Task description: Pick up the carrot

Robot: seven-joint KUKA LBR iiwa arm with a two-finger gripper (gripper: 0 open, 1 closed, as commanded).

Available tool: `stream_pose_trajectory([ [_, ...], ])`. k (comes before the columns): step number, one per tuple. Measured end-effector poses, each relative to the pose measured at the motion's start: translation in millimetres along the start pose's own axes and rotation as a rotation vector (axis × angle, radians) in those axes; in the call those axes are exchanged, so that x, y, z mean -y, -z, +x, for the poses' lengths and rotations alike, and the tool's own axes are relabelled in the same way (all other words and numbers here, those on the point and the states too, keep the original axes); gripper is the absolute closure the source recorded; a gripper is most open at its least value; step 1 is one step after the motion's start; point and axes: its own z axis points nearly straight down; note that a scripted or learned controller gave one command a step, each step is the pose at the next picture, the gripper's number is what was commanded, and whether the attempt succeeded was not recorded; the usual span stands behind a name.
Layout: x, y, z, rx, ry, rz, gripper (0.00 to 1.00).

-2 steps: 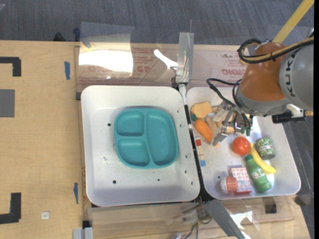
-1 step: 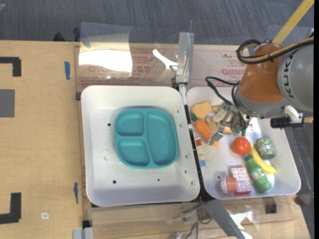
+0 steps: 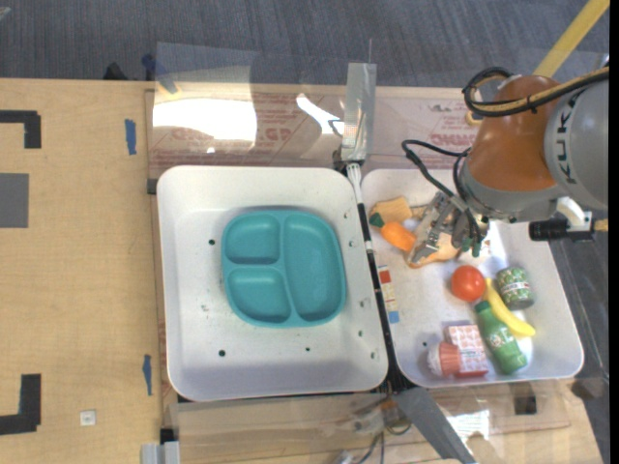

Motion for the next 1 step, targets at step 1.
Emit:
stream_pose_trajectory([
  [1, -50.4, 77.0, 40.8, -0.036, -0.136, 0.013, 1.0],
])
